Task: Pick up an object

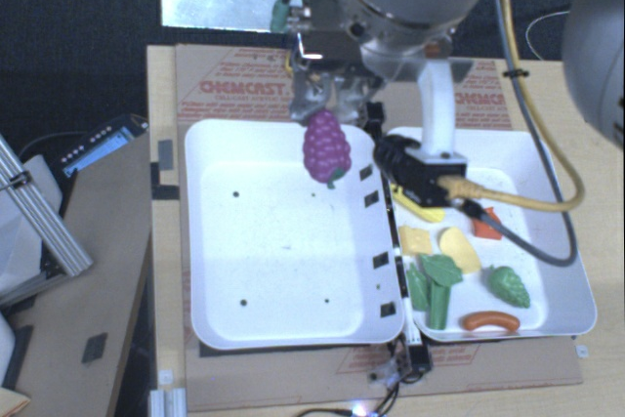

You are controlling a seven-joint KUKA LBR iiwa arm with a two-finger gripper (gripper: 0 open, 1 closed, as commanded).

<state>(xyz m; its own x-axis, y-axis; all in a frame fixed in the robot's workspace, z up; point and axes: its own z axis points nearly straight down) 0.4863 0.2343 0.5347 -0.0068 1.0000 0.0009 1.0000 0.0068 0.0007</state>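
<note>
The gripper (320, 104) seems clamped on purple toy grapes (326, 149), hanging at the left bin's (225, 239) one o'clock corner.

Two white bins side by side on cardboard sheet (244, 78) with red CHEMCAST print. Left bin (283, 308), right bin (571, 303). Black clips (381, 259) along the shared rim. Aluminium rail (34, 210) at far left. Black device (98, 144) with blue strip nearby.

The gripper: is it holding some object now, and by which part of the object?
Yes. The gripper holds the purple grape bunch by its top end; the bunch hangs below the fingers, over the left bin.
</note>
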